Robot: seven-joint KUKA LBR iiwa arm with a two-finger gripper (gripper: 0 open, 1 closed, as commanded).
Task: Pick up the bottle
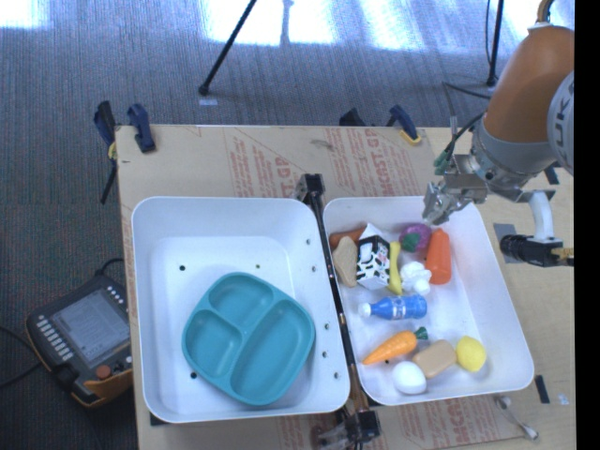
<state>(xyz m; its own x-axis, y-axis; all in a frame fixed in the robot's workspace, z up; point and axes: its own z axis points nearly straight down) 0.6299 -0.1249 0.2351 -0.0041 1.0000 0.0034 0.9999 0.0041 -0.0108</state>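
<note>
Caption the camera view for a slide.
Gripper hovers over the right bin, above the blue bottle lying among toy food.

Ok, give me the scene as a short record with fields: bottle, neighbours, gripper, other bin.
bottle: blue bottle lying on its side, mid right bin
neighbours: carrot just below it, banana above
gripper: gripper above the right bin's far edge, apart from the bottle
left bin: left bin holds a teal divided plate

1. Blue bottle (395, 308), white cap and label.
2. Teal plate (247, 337) in white bin (155, 242).
3. Black-and-white cow-patterned carton (373, 260).
4. Orange carrot (391, 347), green top.
5. Yellow lemon (471, 353) at 5 o'clock.
</note>
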